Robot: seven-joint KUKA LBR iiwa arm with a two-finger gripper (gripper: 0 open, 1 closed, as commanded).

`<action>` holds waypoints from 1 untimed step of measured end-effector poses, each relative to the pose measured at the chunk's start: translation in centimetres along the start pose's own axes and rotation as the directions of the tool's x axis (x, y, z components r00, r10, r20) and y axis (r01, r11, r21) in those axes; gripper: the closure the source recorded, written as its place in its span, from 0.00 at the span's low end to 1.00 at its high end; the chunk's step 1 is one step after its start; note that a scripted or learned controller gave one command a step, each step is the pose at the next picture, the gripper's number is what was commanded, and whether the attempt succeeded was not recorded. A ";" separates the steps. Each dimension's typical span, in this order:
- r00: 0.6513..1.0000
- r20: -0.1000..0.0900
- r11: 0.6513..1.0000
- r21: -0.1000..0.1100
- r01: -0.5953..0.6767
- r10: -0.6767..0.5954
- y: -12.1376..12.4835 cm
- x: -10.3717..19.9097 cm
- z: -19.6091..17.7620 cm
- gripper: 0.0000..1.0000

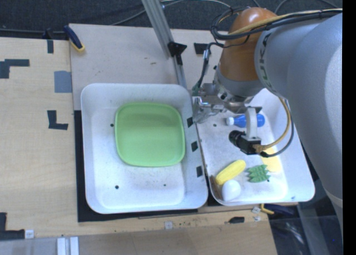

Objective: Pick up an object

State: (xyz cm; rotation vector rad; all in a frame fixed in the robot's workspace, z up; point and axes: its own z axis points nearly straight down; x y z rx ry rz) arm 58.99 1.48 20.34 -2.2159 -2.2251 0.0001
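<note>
My gripper (201,105) hangs low over the far left corner of the right bin (295,190), close to the wall between the two bins. I see nothing held in it. A small blue and white item (239,120) lies just to its right, partly under the wrist. At the bin's near end lie a yellow corn cob (230,171), a white ball (231,189), a green spiky piece (258,174) and a pale yellow piece (273,164).
The left bin (100,137) holds a green square plate (149,134). A slanted metal pole (161,23) rises behind the bins. The big grey arm covers the right bin's far right side.
</note>
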 end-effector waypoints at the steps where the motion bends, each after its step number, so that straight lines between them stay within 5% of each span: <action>1: 1.000 0.000 1.000 0.000 0.000 0.000 1.2 4.9 0.4 1.00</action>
